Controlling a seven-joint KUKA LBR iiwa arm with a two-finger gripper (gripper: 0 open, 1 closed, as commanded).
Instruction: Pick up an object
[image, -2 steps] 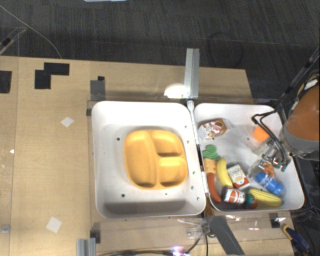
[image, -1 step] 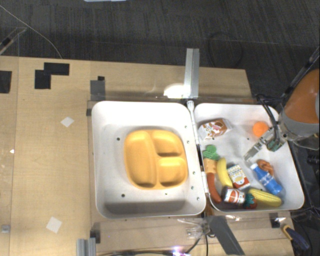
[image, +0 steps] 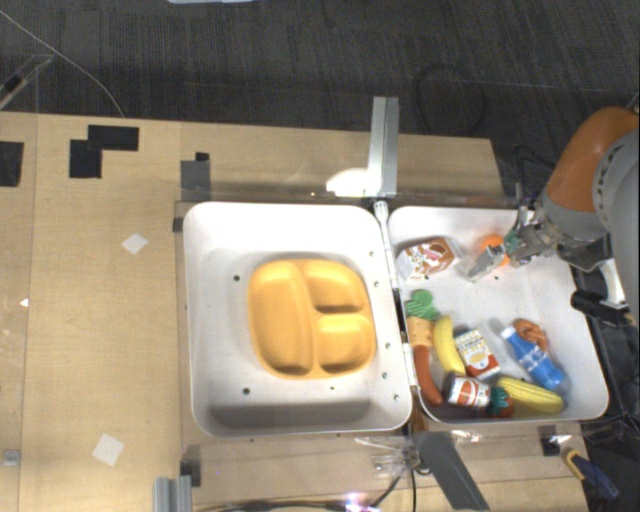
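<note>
Two bins on the desk (image: 90, 330): left bin (image: 215, 400) holds a yellow divided tray (image: 305, 315), right bin (image: 590, 390) holds the clutter. Arm comes in from frame right, orange band at upper right.

Gripper (image: 497, 255) sits low in the upper part of the right bin, touching or just beside a small orange piece (image: 489, 243). Can't tell whether the jaws are apart or together, too small and blurred at that spot. Can't confirm anything is held.

Likely target: the orange piece, upper middle of the right bin, well apart from the pile at the lower edge. Looks like a small toy food item, so I'd guess light, rigid plastic, a bit slick. Not fragile. Best grip: across its narrow width, centred, since a rounded slick part tends to squirt out if pinched off-centre.

Other candidates:
- printed packet (image: 427, 258), upper left of the right bin, flat, probably soft and hard to pinch from above
- blue bottle (image: 530, 358), right side, lying down, grip across the body
- corn cob (image: 530, 395) and red can (image: 466, 391), lower edge, touching neighbours
- banana (image: 443, 345) and green piece (image: 420, 305) against the left wall, poor jaw clearance there

Risk: the crowded lower edge means double picks or nudging.
</note>
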